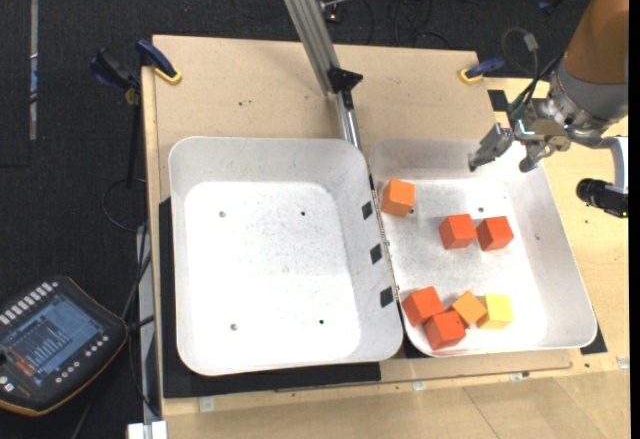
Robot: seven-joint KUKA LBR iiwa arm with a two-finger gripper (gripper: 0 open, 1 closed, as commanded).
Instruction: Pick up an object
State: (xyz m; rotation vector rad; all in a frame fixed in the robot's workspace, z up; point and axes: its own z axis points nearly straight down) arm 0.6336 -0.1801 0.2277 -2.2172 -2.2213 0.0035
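My gripper (510, 155) hangs open over the far edge of the right bin (560, 257), with nothing between its fingers. Below it in that bin lie several blocks. An orange cube (399, 197) sits near the bin's left wall. Two red cubes (458, 231) (495, 233) lie side by side in the middle. At the near end a cluster holds a red cube (422, 305), another red cube (446, 329), an orange cube (469, 308) and a yellow cube (497, 310). All blocks are apart from the gripper.
The left bin (190, 227) stands beside the right one. A metal pole (310, 22) slants down from the top to the gap between the bins. Clamps (160, 62) (480, 70) hold the wooden board. A teach pendant (50, 342) lies at the lower left.
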